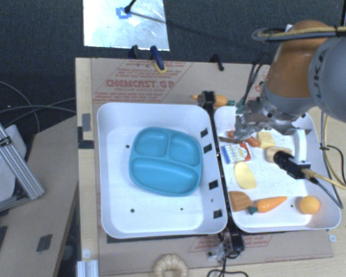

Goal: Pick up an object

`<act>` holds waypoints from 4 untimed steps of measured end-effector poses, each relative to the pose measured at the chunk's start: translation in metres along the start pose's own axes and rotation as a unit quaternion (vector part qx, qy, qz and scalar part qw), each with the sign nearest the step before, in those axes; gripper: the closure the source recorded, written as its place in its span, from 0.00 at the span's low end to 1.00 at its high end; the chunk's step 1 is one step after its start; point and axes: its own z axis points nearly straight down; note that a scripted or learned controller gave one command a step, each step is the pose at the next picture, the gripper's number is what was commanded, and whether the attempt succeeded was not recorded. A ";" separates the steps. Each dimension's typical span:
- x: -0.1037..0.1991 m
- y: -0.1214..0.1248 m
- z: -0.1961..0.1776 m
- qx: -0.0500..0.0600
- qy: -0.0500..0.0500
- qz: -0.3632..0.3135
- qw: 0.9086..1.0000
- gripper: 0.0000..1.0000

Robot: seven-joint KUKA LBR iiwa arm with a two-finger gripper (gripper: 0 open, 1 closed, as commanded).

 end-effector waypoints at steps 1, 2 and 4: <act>0.053 0.012 -0.005 0.000 0.000 0.000 1.000 1.00; 0.056 0.012 0.015 0.002 -0.001 0.003 1.000 1.00; 0.041 0.013 0.008 0.002 -0.002 0.006 1.000 1.00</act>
